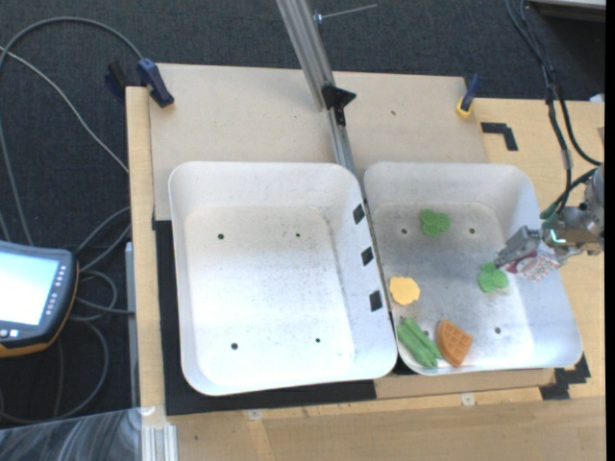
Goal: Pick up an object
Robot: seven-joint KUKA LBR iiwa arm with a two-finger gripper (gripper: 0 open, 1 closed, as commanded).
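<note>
The right bin (452,176) holds several small toy pieces. A green lump (435,223) lies near its back middle. Another green lump (493,279) sits toward the right side. By the left wall is a yellow piece (405,291). At the front lie a long green piece (416,340) and an orange waffle-like piece (454,342), side by side. My gripper (524,255) reaches in over the bin's right wall, just up and right of the second green lump. I see nothing held in it.
The left bin (264,185) stands next to the right one, with a metal pole (306,46) rising between them at the back. Clamps (154,80) mark the bench's back corners. A tablet (29,296) lies off the bench at the left.
</note>
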